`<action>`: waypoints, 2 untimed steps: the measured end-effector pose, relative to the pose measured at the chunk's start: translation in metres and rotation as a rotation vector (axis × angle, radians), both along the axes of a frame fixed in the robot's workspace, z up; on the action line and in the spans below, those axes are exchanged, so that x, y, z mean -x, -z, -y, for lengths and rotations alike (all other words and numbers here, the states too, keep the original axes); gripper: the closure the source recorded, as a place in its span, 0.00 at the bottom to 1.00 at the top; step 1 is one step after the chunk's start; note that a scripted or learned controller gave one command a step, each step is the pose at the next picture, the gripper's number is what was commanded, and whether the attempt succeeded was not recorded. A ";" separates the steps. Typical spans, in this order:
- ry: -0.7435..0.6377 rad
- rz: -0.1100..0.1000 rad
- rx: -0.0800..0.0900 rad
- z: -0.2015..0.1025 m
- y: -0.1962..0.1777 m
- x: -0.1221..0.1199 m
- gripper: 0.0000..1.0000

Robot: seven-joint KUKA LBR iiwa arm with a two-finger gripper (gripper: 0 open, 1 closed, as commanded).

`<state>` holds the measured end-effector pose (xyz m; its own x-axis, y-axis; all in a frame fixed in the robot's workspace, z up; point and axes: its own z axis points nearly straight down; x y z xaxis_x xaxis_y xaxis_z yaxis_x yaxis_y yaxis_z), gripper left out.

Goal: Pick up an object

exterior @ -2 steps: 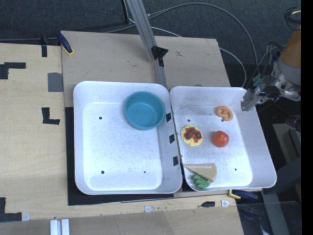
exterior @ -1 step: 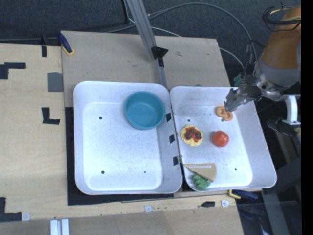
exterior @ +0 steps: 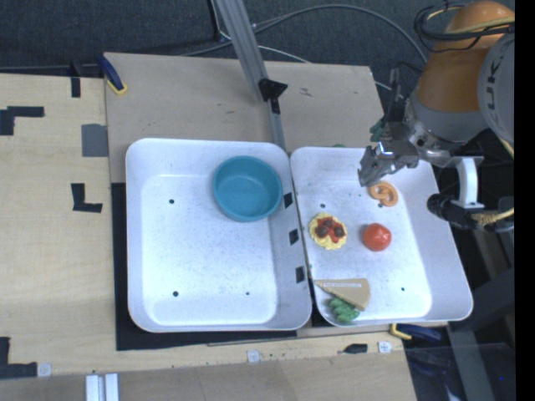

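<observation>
The right bin [exterior: 418, 295] holds a small orange pretzel [exterior: 384, 194], a red tomato [exterior: 377, 237], a little pizza with red and yellow topping [exterior: 328, 230], and a sandwich wedge with green lettuce [exterior: 346, 296]. My gripper [exterior: 373, 172] hangs over the upper part of that bin, just up and left of the pretzel, its dark fingers pointing down. Nothing shows between the fingers. A blue bowl [exterior: 247, 188] sits in the left bin [exterior: 175, 266] near its upper right corner.
A grey metal pole [exterior: 251, 53] slants down from the top to the seam between the bins. Cables [exterior: 334, 15] run along the back of the bench. The arm's orange band [exterior: 464, 32] looms over the right bin's far corner.
</observation>
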<state>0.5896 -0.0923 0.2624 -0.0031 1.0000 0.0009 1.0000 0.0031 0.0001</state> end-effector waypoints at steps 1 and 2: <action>0.000 -0.001 0.000 -0.048 0.016 -0.005 1.00; 0.000 -0.002 0.000 -0.101 0.029 0.002 1.00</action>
